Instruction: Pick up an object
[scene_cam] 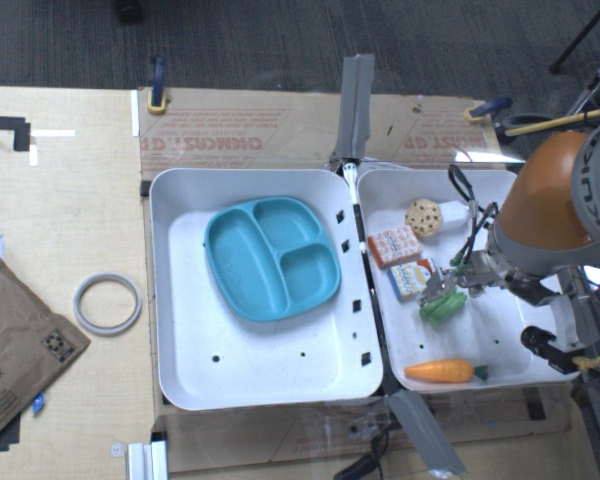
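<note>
The jaws (443, 290) hang low in the right bin (500, 353), right over a green item (444, 306) that lies just at their 6 o'clock, touching or nearly so. How far the jaws are parted cannot be told; the metal tips blur into the green item, and nothing shows plainly clamped between them. The green item looks to be the target. It is small and stubby, its long axis running roughly from 8 to 2 o'clock, and the arm (545, 203) comes in from 2 o'clock, so the coming move turns on a short straight drop, not a sideways shift.

Close by, at the jaws' 10 o'clock, lie two small packs: a blue-edged one (408, 278) and, beyond it, an orange one (393, 245); their print is too small to read. A cookie (422, 217) sits at 11 o'clock, and a carrot (442, 371) lies at 6 o'clock near the bin's front wall, its long axis from 9 to 3.

The left bin (180, 298) holds a blue divided plate (272, 258). Red print on the cardboard (220, 133) behind the bins lies upside down and reads partly as "CHEMCAST".
</note>
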